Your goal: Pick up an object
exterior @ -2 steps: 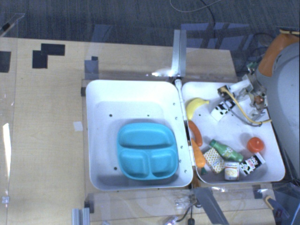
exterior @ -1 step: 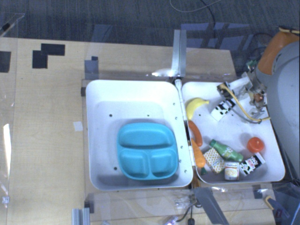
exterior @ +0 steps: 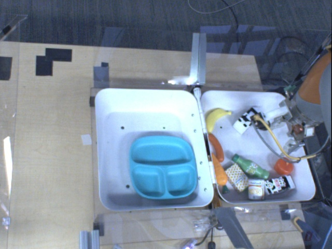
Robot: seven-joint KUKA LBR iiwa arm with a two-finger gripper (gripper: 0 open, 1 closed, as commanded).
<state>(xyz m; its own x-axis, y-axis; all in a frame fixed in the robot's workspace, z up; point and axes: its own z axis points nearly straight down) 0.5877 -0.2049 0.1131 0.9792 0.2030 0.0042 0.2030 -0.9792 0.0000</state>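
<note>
On the pale wooden bench (exterior: 52, 154), well to the left of the gripper (exterior: 294, 131), a shallow white left bin (exterior: 104, 139) with rounded corners is seen, and in it a smooth blue plastic plate (exterior: 163, 166) moulded into three compartments. The right bin (exterior: 307, 193) is crowded. At its left wall, far from the gripper, a curved yellow banana (exterior: 218, 117), a glossy red elongated piece (exterior: 216, 147) and an orange carrot-like piece (exterior: 220, 174) are lined up. Nearer the gripper, to its lower left, a green bottle (exterior: 251, 166) is laid on its side, with a patterned packet (exterior: 236, 178), a small jar (exterior: 255, 189) and a black-and-white carton (exterior: 280, 184) below it; their labels are too small to be read. A black-and-white box (exterior: 246, 121) lies just left of the gripper, and a round red-orange object (exterior: 284, 166) just below it. A looping yellow cable (exterior: 272, 139) partly masks the gripper, so whether it is open or closed cannot be told. The arm (exterior: 316, 87) is cut off at the right.
</note>
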